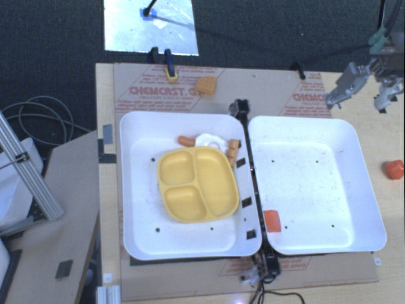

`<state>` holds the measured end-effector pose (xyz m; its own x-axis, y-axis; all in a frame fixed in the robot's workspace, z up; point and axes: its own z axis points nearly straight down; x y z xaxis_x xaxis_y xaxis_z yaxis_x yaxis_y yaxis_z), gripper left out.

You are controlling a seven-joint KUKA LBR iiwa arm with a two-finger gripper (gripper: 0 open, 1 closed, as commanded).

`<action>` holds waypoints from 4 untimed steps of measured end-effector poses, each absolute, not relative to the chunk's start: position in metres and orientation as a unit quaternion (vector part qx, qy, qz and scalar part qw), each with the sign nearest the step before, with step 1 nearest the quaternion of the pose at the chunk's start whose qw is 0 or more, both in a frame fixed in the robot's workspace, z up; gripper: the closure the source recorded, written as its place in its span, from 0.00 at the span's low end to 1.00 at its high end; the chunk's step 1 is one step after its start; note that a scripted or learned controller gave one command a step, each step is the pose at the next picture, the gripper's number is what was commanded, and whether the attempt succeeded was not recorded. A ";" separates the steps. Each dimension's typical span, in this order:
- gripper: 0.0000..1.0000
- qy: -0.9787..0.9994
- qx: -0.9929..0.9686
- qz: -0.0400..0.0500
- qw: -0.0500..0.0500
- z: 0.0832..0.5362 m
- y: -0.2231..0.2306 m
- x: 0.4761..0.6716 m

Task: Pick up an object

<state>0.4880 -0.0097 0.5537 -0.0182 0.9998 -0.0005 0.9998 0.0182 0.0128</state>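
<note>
Tabletop (158, 94): two white bins are set side by side, presumably so that things can be taken from one and dropped in the other.

Left bin (136, 170): most of the floor is taken up by a yellow divided plate (197, 183), lying flat, its long axis running from far left to near right. Behind it, crowded against the far wall, are a small white piece (212, 140), an orange sausage-shaped piece (186, 140) lying left to right, and a tan block (233, 149) standing roughly near to far.

Right bin (354, 170): one orange-red block (271, 220) is seen in the near left corner, squat, with no clear long axis.

End effector (366, 86): seen high at the far right, beyond the right bin, nothing between its fingers. Open or clenched cannot be told.

Judgement: no object has yet been picked; the orange-red block lies clear of neighbours and looks the easiest candidate.
</note>
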 end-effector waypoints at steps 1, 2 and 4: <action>1.00 0.715 0.699 0.006 0.006 0.565 -0.010 0.488; 0.00 0.715 0.699 0.005 0.006 0.565 -0.010 0.488; 0.00 0.708 0.706 0.001 0.002 0.535 -0.155 0.487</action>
